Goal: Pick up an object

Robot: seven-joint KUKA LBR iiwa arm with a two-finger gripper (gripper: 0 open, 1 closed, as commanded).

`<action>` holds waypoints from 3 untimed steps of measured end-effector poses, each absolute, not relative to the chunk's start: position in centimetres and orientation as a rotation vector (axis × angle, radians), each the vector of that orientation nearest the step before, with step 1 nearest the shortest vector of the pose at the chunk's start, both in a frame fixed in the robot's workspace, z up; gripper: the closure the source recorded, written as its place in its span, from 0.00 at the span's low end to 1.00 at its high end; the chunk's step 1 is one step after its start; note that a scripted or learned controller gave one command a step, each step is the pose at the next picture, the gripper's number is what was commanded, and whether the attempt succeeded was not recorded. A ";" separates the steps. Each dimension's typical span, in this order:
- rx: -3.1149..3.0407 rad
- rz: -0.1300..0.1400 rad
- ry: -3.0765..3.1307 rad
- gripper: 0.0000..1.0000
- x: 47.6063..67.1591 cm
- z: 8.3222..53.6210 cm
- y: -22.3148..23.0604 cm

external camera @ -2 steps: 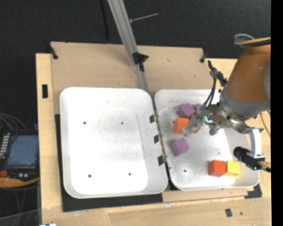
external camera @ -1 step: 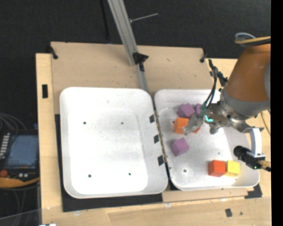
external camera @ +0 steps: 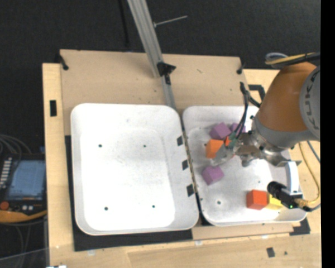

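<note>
My gripper hangs low over the upper middle of the right bin, with the arm's grey wrist and orange band just to its right. An orange block lies right against the gripper's left side. Whether it is held cannot be made out. A purple block sits just above the orange one, partly under the gripper's edge. Another purple block lies a little below, apart from the gripper. An orange-red block rests near the bin's lower right.
The left bin sits beside the right one, split from it by a rim with black clips. A slanted metal rail rises behind the bins. A small yellow piece touches the orange-red block.
</note>
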State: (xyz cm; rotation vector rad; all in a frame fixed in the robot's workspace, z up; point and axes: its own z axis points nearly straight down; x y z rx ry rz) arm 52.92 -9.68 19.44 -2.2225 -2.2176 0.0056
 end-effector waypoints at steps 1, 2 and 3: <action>-2.222 0.006 -2.218 0.00 53.1 14.5 -10.8; -2.223 -0.006 -2.221 0.00 53.3 9.9 -10.9; -2.233 -0.011 -2.217 1.00 53.4 11.0 -10.9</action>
